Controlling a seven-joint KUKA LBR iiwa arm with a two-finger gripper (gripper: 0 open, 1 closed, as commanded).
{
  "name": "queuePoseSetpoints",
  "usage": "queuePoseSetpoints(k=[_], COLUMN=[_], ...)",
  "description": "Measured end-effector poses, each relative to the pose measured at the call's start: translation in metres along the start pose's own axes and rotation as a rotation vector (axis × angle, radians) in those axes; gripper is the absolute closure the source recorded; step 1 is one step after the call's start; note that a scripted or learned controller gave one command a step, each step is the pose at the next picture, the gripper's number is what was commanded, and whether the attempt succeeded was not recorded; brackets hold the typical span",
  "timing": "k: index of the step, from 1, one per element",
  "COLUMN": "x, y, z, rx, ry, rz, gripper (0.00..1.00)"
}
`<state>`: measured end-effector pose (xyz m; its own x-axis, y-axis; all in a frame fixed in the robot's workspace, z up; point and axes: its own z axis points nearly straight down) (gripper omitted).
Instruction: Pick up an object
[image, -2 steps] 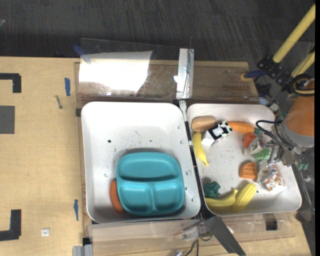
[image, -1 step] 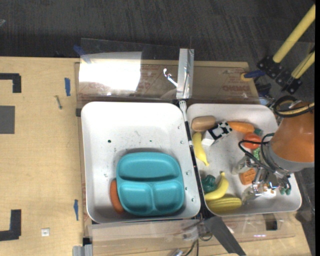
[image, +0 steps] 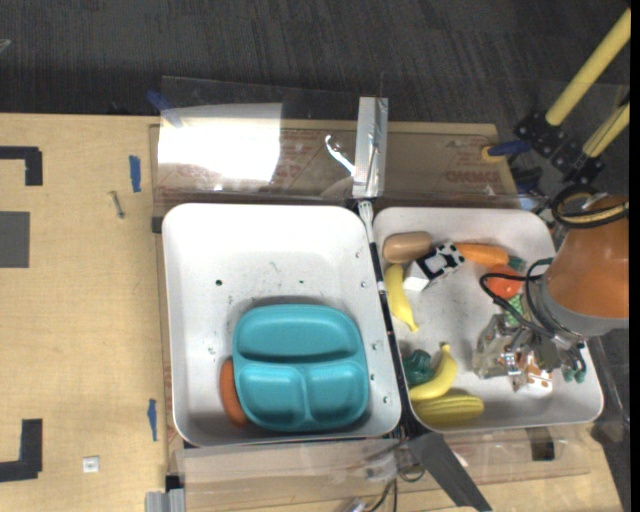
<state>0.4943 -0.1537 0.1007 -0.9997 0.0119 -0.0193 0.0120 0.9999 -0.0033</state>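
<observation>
My gripper (image: 512, 358) is low inside the right bin (image: 455, 322), near its right side, under the orange wrist band (image: 598, 270). A small orange and white piece (image: 540, 377) and a green bit (image: 574, 374) lie right beside it. To its left are a curved yellow banana (image: 438, 375), a yellow corn cob (image: 450, 408) and a dark green item (image: 417, 362). Farther back lie a brown bun (image: 406, 245), a carrot (image: 484, 254), a black and white item (image: 438, 262), a slim yellow banana (image: 400, 297) and a red-orange item (image: 505, 288).
The left bin (image: 260, 240) holds a teal divided plate (image: 300, 365) with an orange object (image: 230, 392) tucked under its left edge. A metal divider (image: 370, 150) stands behind the wall between the bins. Yellow poles (image: 590, 70) rise at the top right.
</observation>
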Motion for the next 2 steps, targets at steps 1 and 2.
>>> queuePoseSetpoints(k=[1,2], x=[-0.0472,-0.0479], y=[-0.0006,-0.0007], z=[0.0131,0.0133], rx=[0.000,0.001], ry=[0.012,0.009], rz=[0.346,0.346], gripper=[1.00,0.00])
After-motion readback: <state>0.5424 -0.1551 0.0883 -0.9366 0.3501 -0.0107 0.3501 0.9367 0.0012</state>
